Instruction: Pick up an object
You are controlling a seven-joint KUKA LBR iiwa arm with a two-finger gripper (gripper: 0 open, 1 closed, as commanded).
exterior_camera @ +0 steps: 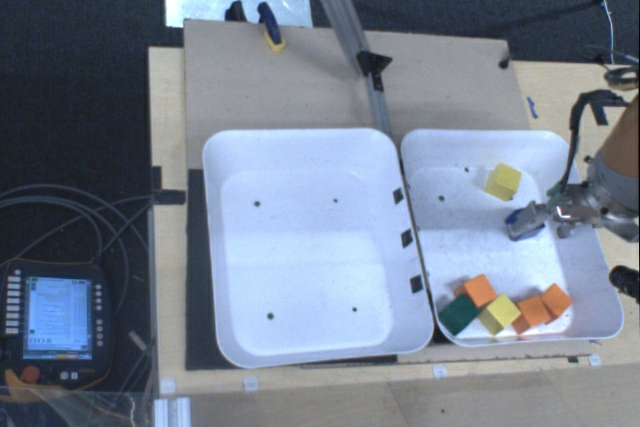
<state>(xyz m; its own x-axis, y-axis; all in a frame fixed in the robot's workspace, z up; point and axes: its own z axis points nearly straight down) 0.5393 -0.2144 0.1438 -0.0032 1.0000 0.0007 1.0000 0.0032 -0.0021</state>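
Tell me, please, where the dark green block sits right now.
The dark green block sits in the right bin, near-left corner, touching an orange block.

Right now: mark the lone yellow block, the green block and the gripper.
lone yellow block [503, 181]: camera view, middle of its top face.
green block [459, 314]: camera view, middle of its top face.
gripper [522, 224]: camera view, at its tip, over the right bin's floor.

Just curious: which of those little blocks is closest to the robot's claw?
The lone yellow block near the far side of the right bin, just up-left of the gripper. The other blocks sit bunched along the near edge.
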